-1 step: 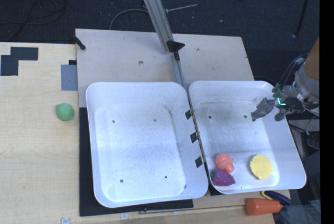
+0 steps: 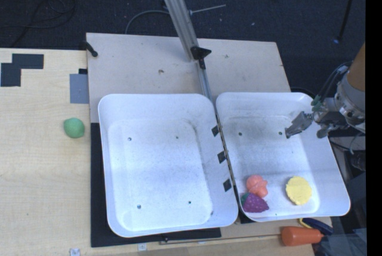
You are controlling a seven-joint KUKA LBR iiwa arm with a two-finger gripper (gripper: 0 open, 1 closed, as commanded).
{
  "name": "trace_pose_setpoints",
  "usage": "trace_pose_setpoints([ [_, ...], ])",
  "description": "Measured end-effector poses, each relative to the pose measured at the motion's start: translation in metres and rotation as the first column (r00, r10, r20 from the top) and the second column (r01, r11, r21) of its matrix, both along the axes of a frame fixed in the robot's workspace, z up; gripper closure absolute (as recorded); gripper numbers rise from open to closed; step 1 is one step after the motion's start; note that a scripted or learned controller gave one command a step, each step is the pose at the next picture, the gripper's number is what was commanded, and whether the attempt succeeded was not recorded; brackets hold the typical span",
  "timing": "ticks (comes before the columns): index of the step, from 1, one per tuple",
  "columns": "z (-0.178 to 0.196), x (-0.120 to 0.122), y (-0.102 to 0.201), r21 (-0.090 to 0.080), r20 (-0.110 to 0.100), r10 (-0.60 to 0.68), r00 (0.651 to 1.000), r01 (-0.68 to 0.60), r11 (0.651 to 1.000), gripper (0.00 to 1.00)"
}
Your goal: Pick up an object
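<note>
- Plainly, three small toys sit at the near end of the right bin (image 2: 334,180): an orange piece (image 2: 256,184) touching a purple grape-like cluster (image 2: 255,203), and a yellow lumpy piece (image 2: 298,190) just to their right, apart from both
- All look light, hard moulded plastic, probably smooth and prone to slip; none looks fragile
- Best target, I judge, is the yellow piece, since it stands free; pinch it across its narrower width
- The gripper (image 2: 305,125) hangs over the far right of that bin with nothing in it; how wide it stands I cannot tell
</note>
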State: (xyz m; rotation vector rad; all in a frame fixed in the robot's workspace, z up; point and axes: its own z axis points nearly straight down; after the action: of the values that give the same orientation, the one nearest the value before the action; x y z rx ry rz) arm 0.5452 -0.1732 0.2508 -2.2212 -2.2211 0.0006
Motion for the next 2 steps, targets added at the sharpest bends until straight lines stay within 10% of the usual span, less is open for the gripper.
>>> trace_pose_setpoints([
  [2,-0.115,0.011,0.001,0.001,-0.004,0.001,1.0,-0.001,1.0,0.0],
])
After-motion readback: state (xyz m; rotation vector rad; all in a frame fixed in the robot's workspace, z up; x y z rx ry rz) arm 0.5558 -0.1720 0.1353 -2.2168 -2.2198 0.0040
